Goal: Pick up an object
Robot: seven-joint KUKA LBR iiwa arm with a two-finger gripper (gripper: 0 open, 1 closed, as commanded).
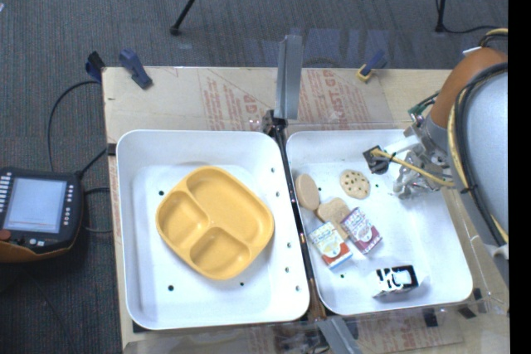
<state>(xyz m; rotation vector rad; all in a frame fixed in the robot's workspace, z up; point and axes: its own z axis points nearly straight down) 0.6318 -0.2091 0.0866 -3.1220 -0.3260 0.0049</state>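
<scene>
Crowding the far right corner of the right bin, the tool is tangled in cable and cut off by the arm. I cannot tell whether it is apart or together. The cookie lies near it, toward the bin's far edge.

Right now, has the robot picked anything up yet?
Not yet, it seems. Done: nothing. The cookie, the tan oval piece and the black-and-white packet all lie on the floor of the right bin. In hand: the tool is over that bin, just right of the cookie, with nothing visibly in it. Left: grabbing one thing and lifting it.
</scene>
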